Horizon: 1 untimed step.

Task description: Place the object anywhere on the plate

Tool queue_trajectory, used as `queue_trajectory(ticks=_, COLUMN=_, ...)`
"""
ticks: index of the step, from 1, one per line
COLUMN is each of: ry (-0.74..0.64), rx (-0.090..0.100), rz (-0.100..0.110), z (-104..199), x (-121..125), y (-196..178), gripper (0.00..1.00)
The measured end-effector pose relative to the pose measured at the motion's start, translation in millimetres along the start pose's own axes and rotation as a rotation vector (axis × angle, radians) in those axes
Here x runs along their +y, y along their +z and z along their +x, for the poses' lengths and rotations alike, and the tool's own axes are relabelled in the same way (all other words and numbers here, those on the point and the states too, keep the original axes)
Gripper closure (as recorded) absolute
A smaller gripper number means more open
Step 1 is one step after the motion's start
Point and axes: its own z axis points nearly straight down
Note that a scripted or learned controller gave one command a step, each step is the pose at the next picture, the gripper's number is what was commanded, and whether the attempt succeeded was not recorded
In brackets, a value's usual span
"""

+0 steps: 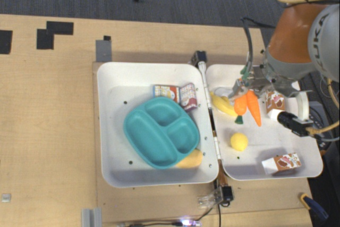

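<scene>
A teal divided plate [161, 133] lies in the left bin [111, 114]. The arm reaches in from the right, and my gripper [246, 84] hangs low over the back of the right bin [265, 170]. Directly under and in front of it are two orange carrots [254, 108] and a yellow banana [223, 105], packed close together. The gripper's body hides where its tips meet these things, so I cannot tell whether it touches any of them.
Two small cartons [180, 94] rest against the plate's far rim, and a yellow piece [191, 159] pokes out from under its near right edge. The right bin also holds a lemon [239, 141], a carton [281, 162] at the front and another carton [273, 101] by the wrist.
</scene>
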Motion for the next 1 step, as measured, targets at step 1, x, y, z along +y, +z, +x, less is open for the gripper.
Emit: queue_trajectory(ticks=1, ry=0.064, rx=0.001, rz=0.002, z=68.2, x=-17.2, y=31.0, gripper=1.0)
